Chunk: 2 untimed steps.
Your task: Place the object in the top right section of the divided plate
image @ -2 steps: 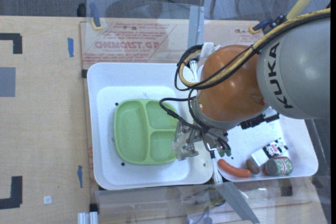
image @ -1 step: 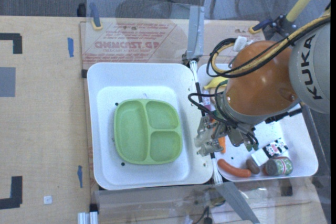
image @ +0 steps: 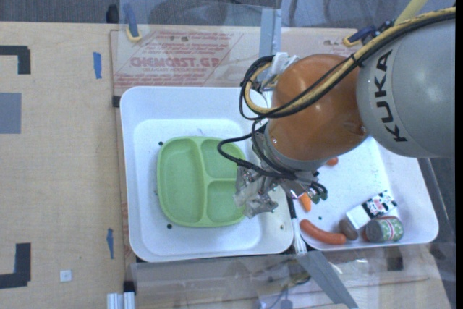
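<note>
The arm's orange wrist band bulges closest to the lens and hides much of what lies under it. Below it the end effector hangs over the right edge of the green divided plate, about at the plate's three o'clock side; its metal parts blur together there, so whether it is spread or closed, and whether anything sits in it, I cannot tell. Outward from it, the plate lies in the left white bin, and all three of its sections look bare, so the task's thing seems not yet delivered. Which piece is meant is not certain; the likely candidates lie in the right bin at around four o'clock from the end effector: a red sausage, a small orange carrot, a brown lump, a small can and a white carton. The sausage's long axis runs roughly from ten o'clock to four o'clock, its far end pointing toward the can. The risk I see is a release too low on the plate, dropping a piece into the lower right section or onto the rim between bins, because the end effector sits near the divider rather than squarely over the upper section. The counter lies well clear.
</note>
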### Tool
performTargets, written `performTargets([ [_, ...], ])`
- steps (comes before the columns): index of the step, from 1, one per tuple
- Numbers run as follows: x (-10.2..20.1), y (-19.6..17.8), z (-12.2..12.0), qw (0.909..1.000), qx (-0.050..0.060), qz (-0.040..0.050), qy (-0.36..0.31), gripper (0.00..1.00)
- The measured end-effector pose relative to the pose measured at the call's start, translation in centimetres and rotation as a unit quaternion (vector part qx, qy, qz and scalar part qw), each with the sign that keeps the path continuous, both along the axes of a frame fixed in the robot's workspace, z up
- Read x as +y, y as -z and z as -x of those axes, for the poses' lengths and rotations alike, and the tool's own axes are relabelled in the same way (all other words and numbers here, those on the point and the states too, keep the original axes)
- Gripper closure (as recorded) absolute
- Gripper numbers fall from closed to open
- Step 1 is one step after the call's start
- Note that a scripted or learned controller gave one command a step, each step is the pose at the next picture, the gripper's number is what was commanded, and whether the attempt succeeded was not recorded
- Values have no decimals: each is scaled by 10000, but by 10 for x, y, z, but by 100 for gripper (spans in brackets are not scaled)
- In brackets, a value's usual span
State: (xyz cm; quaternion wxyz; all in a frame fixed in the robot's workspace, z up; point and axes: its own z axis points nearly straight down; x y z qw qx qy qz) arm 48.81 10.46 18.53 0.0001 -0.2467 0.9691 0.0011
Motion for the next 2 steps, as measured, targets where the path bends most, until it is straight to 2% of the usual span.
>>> performTargets([
  [1, -117, 2, -10, 10000, 4, 3, 64, 100],
  [2, -24, 2, -18, 10000, -2, 0, 9, 100],
])
